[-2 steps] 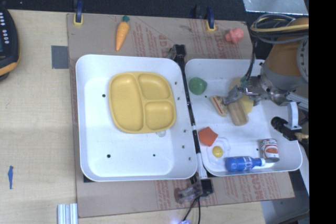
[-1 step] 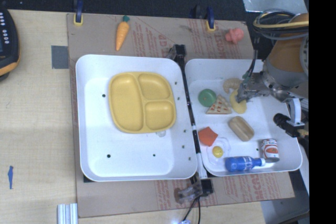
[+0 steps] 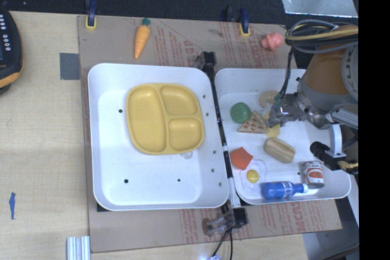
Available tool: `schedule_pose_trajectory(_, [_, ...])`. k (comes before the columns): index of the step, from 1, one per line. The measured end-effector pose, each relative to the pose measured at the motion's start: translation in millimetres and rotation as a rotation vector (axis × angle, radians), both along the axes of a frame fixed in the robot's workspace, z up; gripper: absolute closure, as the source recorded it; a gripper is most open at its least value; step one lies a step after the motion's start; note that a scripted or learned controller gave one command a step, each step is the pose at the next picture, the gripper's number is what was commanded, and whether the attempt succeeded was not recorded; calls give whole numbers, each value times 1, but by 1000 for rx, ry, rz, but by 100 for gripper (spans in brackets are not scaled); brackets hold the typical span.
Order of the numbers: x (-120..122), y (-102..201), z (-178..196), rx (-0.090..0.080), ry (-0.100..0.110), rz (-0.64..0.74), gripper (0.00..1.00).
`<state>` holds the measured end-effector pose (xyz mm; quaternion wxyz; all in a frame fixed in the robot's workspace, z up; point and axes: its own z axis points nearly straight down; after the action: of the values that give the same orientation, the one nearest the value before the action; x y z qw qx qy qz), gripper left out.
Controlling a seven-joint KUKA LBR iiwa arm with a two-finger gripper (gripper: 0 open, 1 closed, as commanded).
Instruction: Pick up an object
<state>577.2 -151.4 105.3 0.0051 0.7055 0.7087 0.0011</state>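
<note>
My gripper [image 3: 277,114] hangs low over the upper middle of the right bin [image 3: 226,79], reaching in from the right. Its tip is just right of a pizza slice [image 3: 251,125] and above a small yellow piece [image 3: 272,130]. A green ball [image 3: 240,111] lies left of it and a beige item [image 3: 267,97] sits just behind it. Below lie a tan bread roll [image 3: 279,149], an orange-red block [image 3: 241,158], a fried egg [image 3: 252,176], a blue bottle [image 3: 280,190] and a small can [image 3: 314,174].
The left bin [image 3: 109,192] holds a yellow divided plate [image 3: 164,117]. Outside the bins, a toy carrot [image 3: 141,38] and a pink item [image 3: 272,41] lie on the board at the back. Clamps [image 3: 207,60] join the bins.
</note>
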Motion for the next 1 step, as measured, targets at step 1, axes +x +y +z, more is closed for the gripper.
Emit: schedule_pose_trajectory(1, [-49,36,32,8,16,1,100])
